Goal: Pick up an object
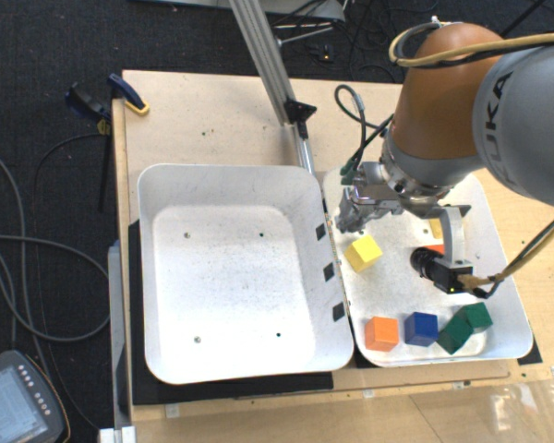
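My gripper point(355, 218) hangs over the left part of the right bin point(506, 275), just above and left of a yellow block point(363, 252). Nothing shows between it and the block. Along the bin's near edge lie an orange block point(381, 333), a blue block point(422, 329) and a green block point(465, 328). A small orange piece point(434, 247) peeks out beside the arm's black fitting, mostly hidden.
The left bin point(166, 275) lies beside the right one, their rims touching near the gripper. A metal pole point(263, 53) slants down from the back to the bins' junction. A blue and yellow clamp point(106, 100) sits at the bench's back left corner.
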Controlling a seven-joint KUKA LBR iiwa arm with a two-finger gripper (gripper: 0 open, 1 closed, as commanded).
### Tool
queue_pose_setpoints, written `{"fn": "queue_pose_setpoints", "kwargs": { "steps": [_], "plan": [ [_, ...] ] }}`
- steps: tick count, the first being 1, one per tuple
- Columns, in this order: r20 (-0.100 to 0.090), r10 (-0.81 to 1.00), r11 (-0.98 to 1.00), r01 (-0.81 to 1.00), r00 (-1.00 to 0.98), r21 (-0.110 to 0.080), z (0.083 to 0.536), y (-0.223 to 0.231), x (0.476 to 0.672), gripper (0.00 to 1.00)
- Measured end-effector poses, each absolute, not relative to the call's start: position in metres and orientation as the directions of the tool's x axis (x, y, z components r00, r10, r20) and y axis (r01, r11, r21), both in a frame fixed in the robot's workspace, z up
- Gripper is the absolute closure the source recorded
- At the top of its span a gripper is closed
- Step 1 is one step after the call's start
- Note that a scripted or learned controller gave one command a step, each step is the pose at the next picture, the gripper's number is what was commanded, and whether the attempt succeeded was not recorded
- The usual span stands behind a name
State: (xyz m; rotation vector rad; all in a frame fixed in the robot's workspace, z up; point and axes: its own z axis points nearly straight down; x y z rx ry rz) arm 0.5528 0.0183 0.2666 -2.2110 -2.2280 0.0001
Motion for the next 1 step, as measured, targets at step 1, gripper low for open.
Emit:
{"fn": "queue_pose_setpoints", "kwargs": {
  "steps": [1],
  "plan": [
    [0.001,1.0,0.007,1.0,-0.007,-0.004,0.2425,0.0626,0.5337,1.0]
  ]
}}
